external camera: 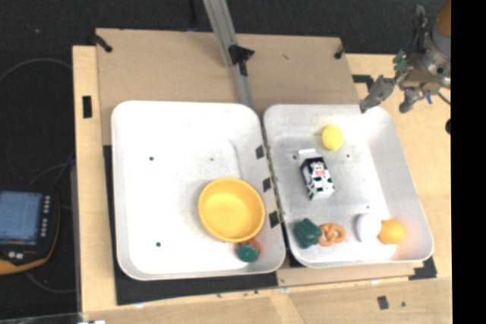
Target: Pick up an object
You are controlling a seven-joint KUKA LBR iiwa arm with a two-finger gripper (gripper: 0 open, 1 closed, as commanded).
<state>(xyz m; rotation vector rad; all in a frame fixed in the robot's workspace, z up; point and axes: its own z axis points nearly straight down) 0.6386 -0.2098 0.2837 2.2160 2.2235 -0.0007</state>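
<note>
Pincer (pixel 389 95) hangs spread and empty above the right bin's (pixel 406 186) far corner, so it should drop squarely over the nearby yellow ball (pixel 332 137) before closing.

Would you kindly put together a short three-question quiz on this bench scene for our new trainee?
1. True or false: the yellow bowl sits in the right bin.
2. Which object lies nearest the toy police car? A) yellow ball B) orange ball C) pretzel
3. Fill in: the gripper hovers over the right bin's far ____ corner.

Key
1. False; it sits in the left bin.
2. A.
3. Right; its fingers are open and hold nothing.
</note>
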